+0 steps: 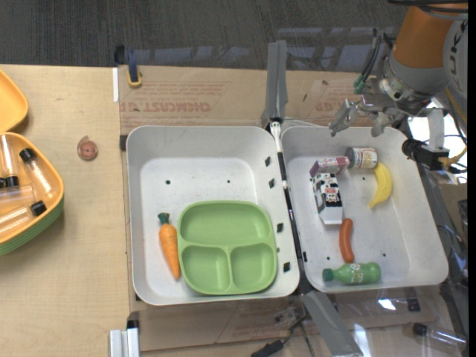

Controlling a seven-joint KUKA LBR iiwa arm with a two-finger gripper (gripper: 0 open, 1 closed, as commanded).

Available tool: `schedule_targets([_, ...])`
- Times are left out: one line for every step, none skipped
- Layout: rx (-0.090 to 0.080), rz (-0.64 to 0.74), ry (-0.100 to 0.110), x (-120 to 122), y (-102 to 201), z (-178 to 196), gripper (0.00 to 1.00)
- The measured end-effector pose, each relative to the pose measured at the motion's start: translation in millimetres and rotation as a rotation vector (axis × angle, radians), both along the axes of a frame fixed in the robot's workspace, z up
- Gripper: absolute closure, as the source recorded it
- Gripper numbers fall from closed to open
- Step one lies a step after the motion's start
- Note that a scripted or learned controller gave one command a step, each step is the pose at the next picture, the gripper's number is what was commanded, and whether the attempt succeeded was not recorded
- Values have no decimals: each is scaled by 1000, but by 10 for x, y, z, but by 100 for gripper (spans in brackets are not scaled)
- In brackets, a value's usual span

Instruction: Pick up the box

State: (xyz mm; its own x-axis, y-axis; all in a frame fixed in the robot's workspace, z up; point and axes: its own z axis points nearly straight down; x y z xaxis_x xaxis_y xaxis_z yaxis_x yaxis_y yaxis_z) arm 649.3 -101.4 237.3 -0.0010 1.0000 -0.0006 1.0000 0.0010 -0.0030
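The box lay flat in the right bin, between a small purple-and-white packet and a sausage, banana to its right. The gripper hovered above the bin's far rim, fingers seemingly spread, holding nothing.

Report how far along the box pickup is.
Nothing looks done: the box lies flat in the right bin, beside the banana and sausage. In hand: the gripper hangs open over the bin's far rim, holding nothing. Left: descend, grasp, lift.
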Motion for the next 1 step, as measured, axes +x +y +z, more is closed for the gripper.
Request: schedule_targets([0, -136, -19, -169, -164, -1097, 0])
